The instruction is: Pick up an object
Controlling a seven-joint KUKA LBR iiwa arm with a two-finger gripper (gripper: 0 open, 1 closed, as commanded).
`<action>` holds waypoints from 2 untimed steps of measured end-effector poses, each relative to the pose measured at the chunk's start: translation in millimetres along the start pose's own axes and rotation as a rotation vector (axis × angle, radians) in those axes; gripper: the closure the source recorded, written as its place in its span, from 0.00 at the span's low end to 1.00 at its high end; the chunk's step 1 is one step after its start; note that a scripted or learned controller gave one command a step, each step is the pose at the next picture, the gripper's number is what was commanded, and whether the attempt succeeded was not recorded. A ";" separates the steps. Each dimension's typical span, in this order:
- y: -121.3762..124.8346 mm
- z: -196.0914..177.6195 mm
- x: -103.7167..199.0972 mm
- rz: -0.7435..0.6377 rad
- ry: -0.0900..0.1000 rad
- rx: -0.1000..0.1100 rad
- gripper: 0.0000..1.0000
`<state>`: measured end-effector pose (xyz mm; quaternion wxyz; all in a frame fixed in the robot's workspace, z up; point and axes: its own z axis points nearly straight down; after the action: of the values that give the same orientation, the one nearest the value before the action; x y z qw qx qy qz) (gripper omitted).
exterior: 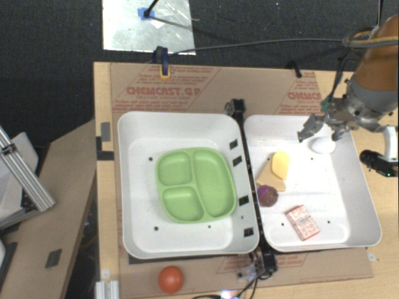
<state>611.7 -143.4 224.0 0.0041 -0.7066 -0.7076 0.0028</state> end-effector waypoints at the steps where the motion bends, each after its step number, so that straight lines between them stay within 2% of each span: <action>1: 2.4 -6.5 0.2 -0.002 -0.002 -0.011 0.00; 2: -0.1 53.1 7.9 -0.002 -0.001 -0.007 0.00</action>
<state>611.1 -135.4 170.9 0.0013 -0.7060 -0.7082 0.0009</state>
